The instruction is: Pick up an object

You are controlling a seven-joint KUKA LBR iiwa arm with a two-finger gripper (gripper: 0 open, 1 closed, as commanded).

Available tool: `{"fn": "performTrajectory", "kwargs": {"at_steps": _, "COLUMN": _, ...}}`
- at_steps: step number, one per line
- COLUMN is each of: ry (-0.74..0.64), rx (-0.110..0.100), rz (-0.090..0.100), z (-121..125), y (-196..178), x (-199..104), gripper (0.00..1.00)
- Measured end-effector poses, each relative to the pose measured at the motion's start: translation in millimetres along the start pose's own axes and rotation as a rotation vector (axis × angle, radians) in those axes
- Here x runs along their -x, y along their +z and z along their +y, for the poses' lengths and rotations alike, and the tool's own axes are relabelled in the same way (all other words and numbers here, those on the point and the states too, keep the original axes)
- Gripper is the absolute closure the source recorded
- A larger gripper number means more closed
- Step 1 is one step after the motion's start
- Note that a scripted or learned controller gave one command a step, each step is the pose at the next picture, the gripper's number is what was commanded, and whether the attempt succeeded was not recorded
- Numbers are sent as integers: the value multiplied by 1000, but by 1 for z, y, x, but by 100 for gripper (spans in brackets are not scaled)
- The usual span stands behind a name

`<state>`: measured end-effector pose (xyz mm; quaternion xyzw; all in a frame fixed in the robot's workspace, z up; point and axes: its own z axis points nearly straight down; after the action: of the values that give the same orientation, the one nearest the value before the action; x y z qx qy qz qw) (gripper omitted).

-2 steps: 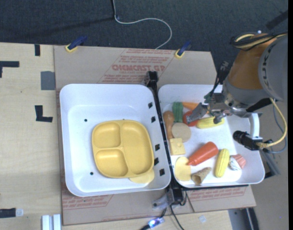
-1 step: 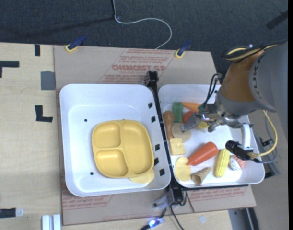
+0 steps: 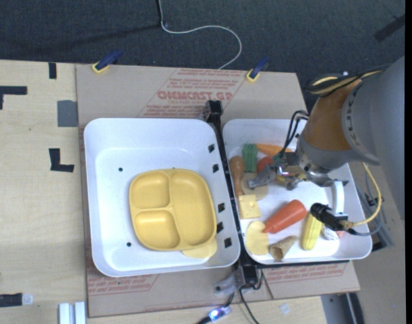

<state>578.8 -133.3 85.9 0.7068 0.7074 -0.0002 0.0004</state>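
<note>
End effector (image 3: 265, 179) above one carrot (image 3: 284, 217)

1. Two white bins sit side by side on a cardboard sheet (image 3: 192, 93); the left bin (image 3: 104, 140) holds a yellow divided plate (image 3: 172, 208).
2. The right bin (image 3: 357, 248) holds toy food: a carrot (image 3: 285, 216), a corn cob (image 3: 311, 232), a cheese square (image 3: 249, 206) and a green piece (image 3: 250, 157).
3. The arm (image 3: 340, 123) reaches in from the right of the frame, and its gripper (image 3: 265, 178) hangs low over the upper middle of the right bin.
4. A white cable (image 3: 206, 29) loops across the dark floor at the top.
</note>
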Motion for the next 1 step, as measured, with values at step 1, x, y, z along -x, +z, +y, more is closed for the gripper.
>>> {"fn": "performTrajectory", "kwargs": {"at_steps": 1, "ry": -1, "rx": 9, "rz": 3, "z": 3, "y": -14, "x": -2, "gripper": 100}}
